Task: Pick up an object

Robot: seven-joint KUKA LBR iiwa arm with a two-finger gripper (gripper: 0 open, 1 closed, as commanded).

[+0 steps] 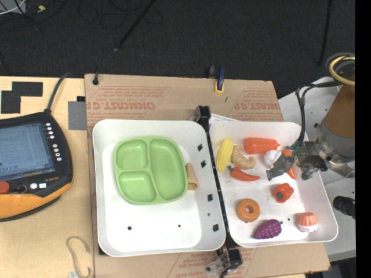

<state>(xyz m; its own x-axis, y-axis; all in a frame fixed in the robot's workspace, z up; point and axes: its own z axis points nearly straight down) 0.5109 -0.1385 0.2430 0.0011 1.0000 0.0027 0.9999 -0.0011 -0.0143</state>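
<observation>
The gripper (280,168) hangs low over the right bin (330,225), just above a red pepper (283,192); whether it is clenched or released cannot be told. Carrot (260,145), corn (224,154), doughnut (248,209) and grapes (267,230) crowd around. A green plate (149,170) fills the left bin (110,213).

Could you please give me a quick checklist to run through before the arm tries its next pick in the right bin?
1. Gripper is over the right bin: ok.
2. Fingers open or shut: cannot tell.
3. Object held between the fingers: cannot tell.
4. Red pepper lies apart from its neighbours, near the gripper: ok.
5. Orange carrot free of the tan piece below it: not ok, they look touching.
</observation>
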